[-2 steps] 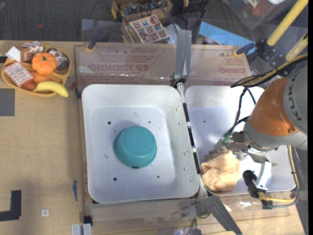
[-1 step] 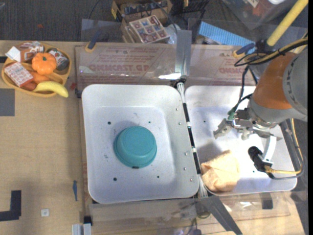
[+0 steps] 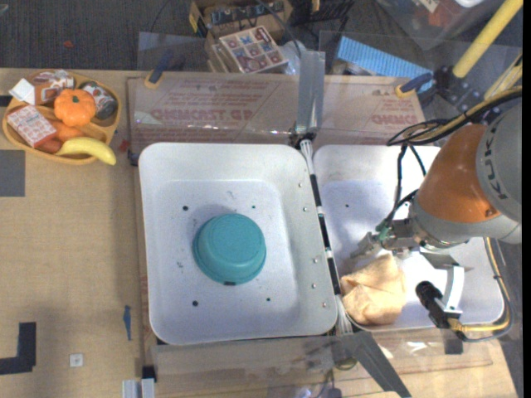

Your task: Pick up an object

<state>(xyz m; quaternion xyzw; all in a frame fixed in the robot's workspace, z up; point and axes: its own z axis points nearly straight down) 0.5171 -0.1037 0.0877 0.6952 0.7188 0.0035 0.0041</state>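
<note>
1. The gripper [image 3: 390, 240] hangs low in the right bin [image 3: 357, 181], just above the near-left part of that bin's floor. Whether it is apart or together I cannot tell, since the wrist and its orange band [image 3: 452, 181] cover most of it.
2. The nearest thing to pick is the tan crumpled cloth-like object [image 3: 373, 293], which lies directly below and slightly toward the camera from the gripper, touching or almost touching it. Nothing shows it clamped, so I judge it not yet held.
3. Risk: the soft object may bunch or slide, so that a close catches only a fold and it drops on the lift.
4. Risk: it sits in the bin's near-left corner. A descent there could strike the bin wall or the divider [image 3: 319, 222] just left of the gripper.
5. Risk: the black cable [image 3: 402, 168] looping beyond the gripper could snag as the arm moves.
6. The teal bowl [image 3: 230, 248] lies upside down in the left bin [image 3: 166, 181], well to the gripper's left across the divider. Its smooth dome would likely be hard to pinch.
7. Far left on the tabletop [image 3: 66, 264], a dish of toy food [image 3: 58, 118] holds a banana and a small pumpkin, well out of the way.
</note>
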